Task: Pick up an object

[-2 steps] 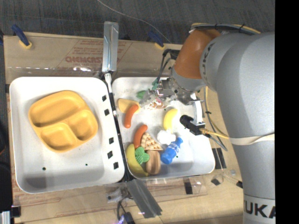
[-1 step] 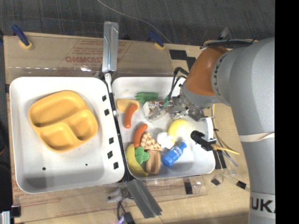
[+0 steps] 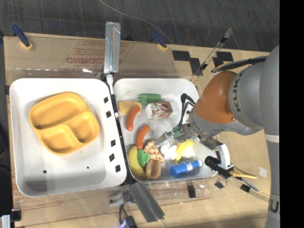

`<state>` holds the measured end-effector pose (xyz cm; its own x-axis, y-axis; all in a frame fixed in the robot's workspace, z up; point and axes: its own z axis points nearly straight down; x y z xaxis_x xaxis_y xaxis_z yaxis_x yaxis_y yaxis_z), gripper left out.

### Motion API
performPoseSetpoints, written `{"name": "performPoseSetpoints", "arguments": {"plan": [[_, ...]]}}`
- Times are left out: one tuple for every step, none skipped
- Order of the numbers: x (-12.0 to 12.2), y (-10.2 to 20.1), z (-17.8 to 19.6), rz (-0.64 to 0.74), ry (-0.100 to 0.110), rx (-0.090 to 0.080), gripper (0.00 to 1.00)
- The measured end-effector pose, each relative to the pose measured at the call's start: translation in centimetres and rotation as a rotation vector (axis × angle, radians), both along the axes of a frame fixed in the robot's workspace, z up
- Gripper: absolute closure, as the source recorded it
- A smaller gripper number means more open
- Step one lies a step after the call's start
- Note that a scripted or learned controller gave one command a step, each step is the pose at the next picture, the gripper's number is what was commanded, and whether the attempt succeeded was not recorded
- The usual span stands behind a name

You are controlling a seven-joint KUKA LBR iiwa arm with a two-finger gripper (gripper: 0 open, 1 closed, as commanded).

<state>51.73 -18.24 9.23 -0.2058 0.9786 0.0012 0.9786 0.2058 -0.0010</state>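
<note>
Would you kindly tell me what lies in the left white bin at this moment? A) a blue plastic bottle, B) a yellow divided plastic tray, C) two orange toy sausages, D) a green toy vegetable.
B: the yellow divided plastic tray is seen in the left white bin, while the small toy items all sit in the right white bin.

Even, bright overhead light; soft shadows, mild glare on white bins [image 3: 61, 182].

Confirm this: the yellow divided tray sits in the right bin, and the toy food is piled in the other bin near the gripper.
Wrong bin. The camera view shows the yellow divided tray in the left bin; the toy food is piled in the right bin, near the gripper.
</note>
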Motion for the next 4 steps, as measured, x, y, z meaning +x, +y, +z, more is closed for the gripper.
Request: {"name": "performPoseSetpoints", "arguments": {"plan": [[7.2,2.4,-0.1,-0.198,0.000,-0.001,0.00],[0.7,6.9,-0.1,-0.130,0.004,0.000,0.00],[7.3,8.9,2.5,-0.127,-0.001,0.000,0.00],[11.2,8.2,-0.1,-0.227,0.015,-0.001,0.00]]}}
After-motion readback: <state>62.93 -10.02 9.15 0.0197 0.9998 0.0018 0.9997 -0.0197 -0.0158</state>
